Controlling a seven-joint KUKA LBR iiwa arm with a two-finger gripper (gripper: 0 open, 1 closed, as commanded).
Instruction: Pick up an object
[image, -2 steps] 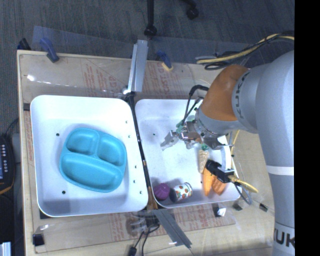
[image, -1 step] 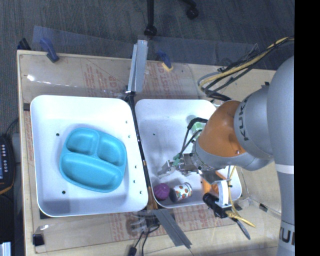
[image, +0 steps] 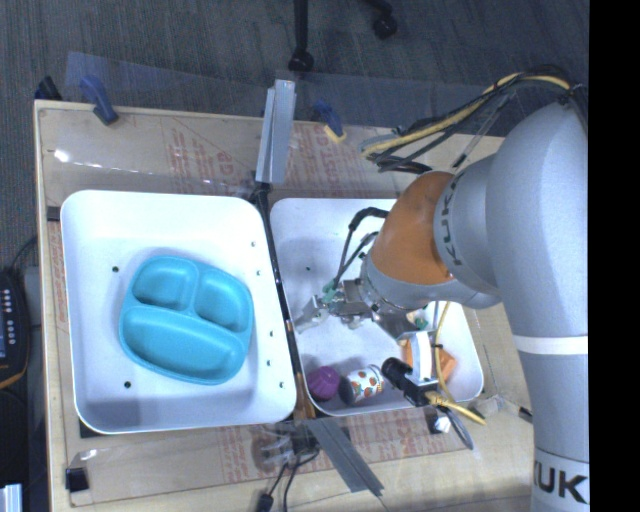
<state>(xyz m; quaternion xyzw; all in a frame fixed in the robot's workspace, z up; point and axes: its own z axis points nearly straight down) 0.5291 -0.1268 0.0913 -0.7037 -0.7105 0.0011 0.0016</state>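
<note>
Gripper (image: 320, 303) over right bin (image: 305, 240); purple object (image: 322, 381) nearby

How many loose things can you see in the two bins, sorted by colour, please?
Blue: 1, the divided plate in the left bin
Purple: 1, a small round thing in the right bin
Multicoloured: 1, a spotted little cup beside it
Orange: 1, an orange piece, partly hidden
Total: 4 in view

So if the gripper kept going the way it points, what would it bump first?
Probably the bare floor of the right bin, near its wall. The gripper seems to point down there; the purple thing sits off that line. Depth is unclear.
</note>
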